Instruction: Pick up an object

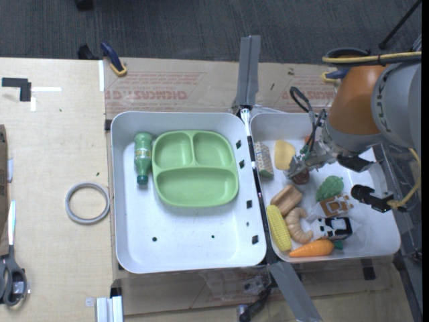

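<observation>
In the right bin [385,243], near its upper middle, the gripper [303,166] reaches down from the grey arm [395,106] with the orange band, its tip over a small dark brown object [299,176] lying just beside a yellow wedge [284,154]; whether it grips that object cannot be told. Below lie a bread roll [287,198], a corn cob [278,227], a carrot [312,249] and a green broccoli piece [330,187]. The left bin [181,247] holds a green divided plate [196,168] and a green bottle [143,157]
</observation>
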Action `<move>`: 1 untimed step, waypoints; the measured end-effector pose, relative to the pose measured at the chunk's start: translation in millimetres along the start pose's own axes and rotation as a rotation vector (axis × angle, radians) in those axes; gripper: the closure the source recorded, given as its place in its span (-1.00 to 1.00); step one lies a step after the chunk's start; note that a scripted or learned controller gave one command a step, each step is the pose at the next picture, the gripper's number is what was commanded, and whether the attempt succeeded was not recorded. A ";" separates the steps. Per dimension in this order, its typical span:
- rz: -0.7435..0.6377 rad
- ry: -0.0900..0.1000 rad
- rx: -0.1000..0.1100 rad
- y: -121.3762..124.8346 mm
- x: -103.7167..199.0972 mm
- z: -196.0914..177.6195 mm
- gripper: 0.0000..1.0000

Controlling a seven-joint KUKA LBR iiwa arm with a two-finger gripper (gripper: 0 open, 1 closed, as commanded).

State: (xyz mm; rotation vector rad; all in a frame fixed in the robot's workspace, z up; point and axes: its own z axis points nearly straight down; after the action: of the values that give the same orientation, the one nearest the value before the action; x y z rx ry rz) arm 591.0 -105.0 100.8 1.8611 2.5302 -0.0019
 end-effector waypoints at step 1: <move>-0.017 -0.001 0.000 56.3 9.6 -91.0 1.00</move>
State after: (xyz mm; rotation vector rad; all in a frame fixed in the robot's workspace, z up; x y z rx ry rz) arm 641.9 -79.0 191.7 1.8388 2.5454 -0.0020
